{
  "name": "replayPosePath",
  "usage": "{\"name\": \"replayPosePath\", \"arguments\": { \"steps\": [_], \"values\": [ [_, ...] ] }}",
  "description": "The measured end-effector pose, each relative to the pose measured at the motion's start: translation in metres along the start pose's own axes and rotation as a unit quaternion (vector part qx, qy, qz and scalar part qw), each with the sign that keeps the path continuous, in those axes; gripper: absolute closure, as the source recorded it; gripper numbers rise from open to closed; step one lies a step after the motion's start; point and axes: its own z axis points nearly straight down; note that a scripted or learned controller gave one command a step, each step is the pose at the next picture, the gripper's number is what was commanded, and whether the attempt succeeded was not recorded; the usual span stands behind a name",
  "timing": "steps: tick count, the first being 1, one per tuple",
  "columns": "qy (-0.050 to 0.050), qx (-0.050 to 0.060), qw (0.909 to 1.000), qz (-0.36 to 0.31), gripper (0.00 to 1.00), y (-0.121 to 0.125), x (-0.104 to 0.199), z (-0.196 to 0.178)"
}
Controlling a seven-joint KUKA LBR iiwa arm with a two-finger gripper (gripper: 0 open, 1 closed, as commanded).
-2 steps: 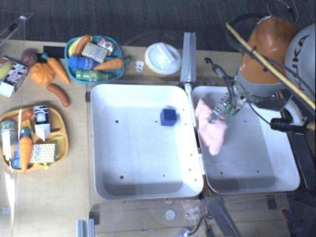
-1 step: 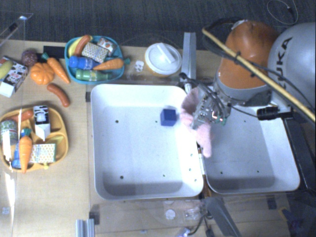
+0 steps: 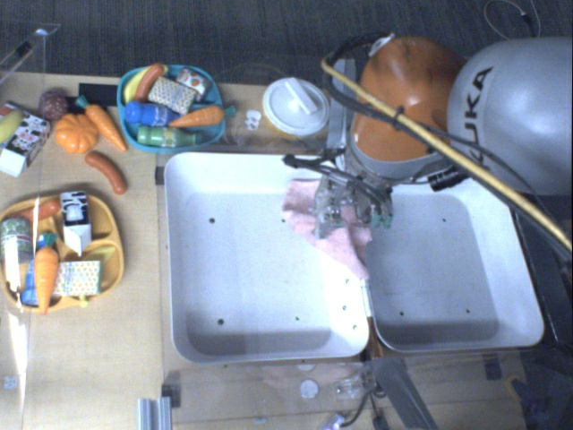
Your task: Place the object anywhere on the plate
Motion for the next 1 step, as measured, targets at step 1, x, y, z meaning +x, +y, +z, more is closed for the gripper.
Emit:
{"name": "replayPosePath", "arguments": {
  "steps": [1],
  "values": [
    [-0.001,0.000,1.0000,-0.002,1.00,0.0514,-0.0032,-0.0082]
  ]
}}
